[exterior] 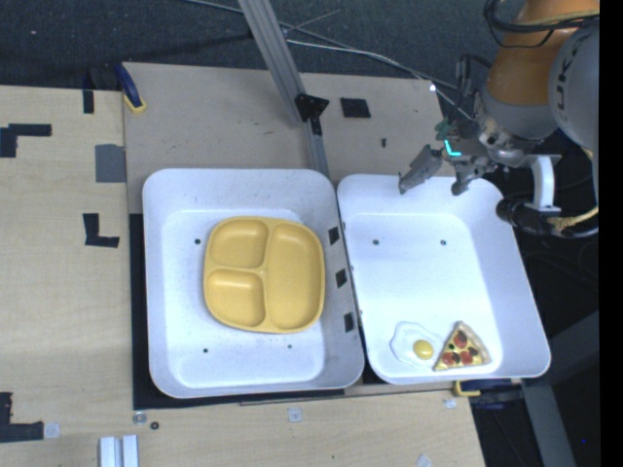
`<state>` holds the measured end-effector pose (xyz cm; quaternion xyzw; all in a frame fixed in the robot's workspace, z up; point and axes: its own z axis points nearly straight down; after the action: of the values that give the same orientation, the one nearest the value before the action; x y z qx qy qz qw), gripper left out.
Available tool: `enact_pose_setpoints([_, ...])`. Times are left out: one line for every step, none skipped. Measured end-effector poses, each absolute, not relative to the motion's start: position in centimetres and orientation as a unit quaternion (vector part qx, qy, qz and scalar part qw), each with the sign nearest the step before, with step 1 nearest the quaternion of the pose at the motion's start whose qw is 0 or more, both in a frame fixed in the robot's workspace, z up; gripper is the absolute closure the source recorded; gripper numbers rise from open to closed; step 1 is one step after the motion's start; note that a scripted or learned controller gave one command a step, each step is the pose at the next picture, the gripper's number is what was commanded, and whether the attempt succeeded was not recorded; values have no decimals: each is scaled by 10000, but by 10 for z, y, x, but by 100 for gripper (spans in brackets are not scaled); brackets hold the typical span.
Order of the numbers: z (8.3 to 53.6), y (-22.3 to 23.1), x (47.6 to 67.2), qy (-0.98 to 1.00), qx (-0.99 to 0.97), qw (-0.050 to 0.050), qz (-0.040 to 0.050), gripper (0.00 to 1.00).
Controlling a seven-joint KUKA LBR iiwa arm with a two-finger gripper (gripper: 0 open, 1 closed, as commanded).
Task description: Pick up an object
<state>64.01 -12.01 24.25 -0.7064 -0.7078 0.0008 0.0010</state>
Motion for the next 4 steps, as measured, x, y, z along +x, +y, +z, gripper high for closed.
enact_pose_setpoints([243,-120,640,-7078,-7064,4,5,0])
enact_pose_setpoints([195,-114,645,-7078,-7064,13,21,0])
enact_pose_setpoints([151,-113,646,-7076,-7066,18,26,0])
enact_pose_setpoints([93,-119,651,-7075,-7067,20,29,0])
